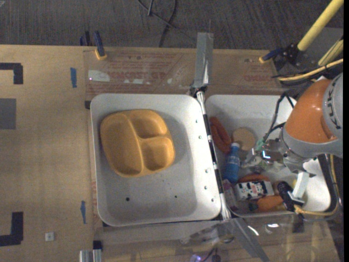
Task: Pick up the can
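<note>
The can (its round tan top facing up) stands in the right bin, between the red sausage-like toy and the gripper. It lies just up and left of the gripper, so the reach is short.

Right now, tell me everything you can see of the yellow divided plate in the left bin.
The yellow plate looks like moulded plastic, with rounded corners and three compartments: one long section on its left, two smaller ones on its right. It lies flat and right side up on the floor of the left bin, in the upper left part, turned slightly askew to the walls. Its compartments hold nothing.
</note>
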`<state>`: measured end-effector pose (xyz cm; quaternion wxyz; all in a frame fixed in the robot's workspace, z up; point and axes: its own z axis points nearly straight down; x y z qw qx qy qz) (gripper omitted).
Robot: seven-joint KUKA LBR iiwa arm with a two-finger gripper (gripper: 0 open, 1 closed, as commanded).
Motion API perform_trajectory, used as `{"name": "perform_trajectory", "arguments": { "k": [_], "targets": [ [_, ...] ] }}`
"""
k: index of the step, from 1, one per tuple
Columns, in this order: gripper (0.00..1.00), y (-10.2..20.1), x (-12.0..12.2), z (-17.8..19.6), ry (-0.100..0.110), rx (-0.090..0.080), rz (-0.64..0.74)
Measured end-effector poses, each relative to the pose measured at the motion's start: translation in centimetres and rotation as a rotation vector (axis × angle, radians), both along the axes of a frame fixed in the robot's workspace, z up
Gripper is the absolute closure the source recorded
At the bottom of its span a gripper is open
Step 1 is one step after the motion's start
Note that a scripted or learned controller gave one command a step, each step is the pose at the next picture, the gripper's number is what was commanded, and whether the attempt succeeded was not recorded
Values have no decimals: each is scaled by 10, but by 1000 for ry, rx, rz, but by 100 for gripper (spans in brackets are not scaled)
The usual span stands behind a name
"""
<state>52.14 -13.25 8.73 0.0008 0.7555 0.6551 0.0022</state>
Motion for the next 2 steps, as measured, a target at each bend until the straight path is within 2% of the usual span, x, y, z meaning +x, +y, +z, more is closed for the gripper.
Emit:
{"name": "perform_trajectory", "arguments": {
  "k": [1, 2],
  "targets": [
    [0, -7, -4, 64, 5, -2, -109],
    [0, 20, -22, 79, 8, 0, -142]
  ]
}}
